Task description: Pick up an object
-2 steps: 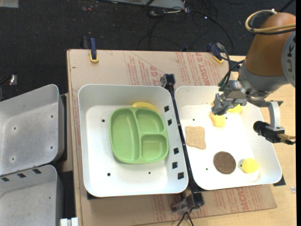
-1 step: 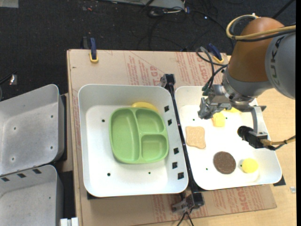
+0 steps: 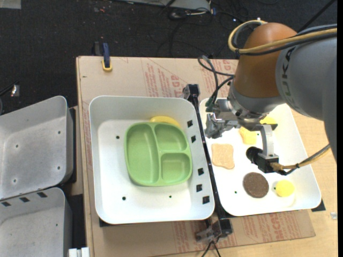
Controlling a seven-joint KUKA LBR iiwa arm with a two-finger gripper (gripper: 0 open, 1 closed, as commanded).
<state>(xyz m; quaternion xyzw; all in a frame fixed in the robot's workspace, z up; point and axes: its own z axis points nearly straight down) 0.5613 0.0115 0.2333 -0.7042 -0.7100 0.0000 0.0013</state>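
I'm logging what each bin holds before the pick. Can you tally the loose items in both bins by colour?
Green: 1, the divided plate in the left bin.
Yellow: 3, a piece behind the plate, a block and a small round piece.
Tan: 1, the toast slice.
Brown: 1, the round disc.
Total: 6.

The arm reaches over the right bin, its gripper near that bin's far left corner. Toast, a brown disc, a yellow ball and a yellow piece lie in this bin. In the left bin, a green divided plate partly covers a yellow object.
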